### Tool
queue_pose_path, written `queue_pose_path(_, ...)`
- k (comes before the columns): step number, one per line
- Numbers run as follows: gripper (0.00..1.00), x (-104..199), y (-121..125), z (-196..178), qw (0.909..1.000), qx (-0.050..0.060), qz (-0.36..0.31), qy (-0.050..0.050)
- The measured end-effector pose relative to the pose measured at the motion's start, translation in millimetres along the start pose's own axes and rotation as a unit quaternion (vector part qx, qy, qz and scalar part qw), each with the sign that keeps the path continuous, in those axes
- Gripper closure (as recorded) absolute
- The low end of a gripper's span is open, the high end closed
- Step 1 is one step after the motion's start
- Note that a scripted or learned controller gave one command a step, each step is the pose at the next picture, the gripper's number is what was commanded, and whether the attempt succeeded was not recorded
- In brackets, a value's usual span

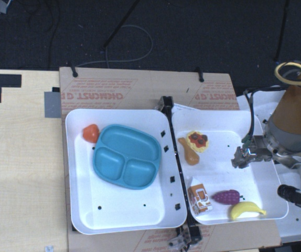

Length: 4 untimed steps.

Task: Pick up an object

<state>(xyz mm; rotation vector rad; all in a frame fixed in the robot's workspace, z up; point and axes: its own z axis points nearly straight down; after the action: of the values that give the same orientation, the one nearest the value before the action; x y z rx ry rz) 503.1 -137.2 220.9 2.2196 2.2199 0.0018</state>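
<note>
The jaws point(240, 159) hover over the right bin point(268, 140); whether they are clenched cannot be told. Below them lie purple grapes point(227, 197) and a banana point(246, 210).

Smooth, faintly glossy white plastic bins point(82, 214) on printed brown cardboard sheet point(140, 88) over pale matt wood-grain tabletop point(19, 167); blue divided plate point(126, 156), orange ball point(90, 133), yellow banana point(246, 210) and purple grapes point(227, 197) in smooth moulded plastic; dull grey metal gripper point(240, 159).
</note>
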Motion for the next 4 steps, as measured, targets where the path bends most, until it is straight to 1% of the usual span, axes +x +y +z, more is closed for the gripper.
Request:
queue_pose_path(1, 1.0, -1, 1, -40, 1.0, 0.0, 0.0, 0.0)
queue_pose_path(2, 1.0, 55, -3, -25, 1.0, 0.003, -0.002, 0.002)
queue_pose_path(3, 1.0, 107, -1, -11, 1.0, 0.004, -0.002, 0.002)
queue_pose_path(4, 1.0, 166, -4, -1, 1.0, 0.004, -0.002, 0.002)
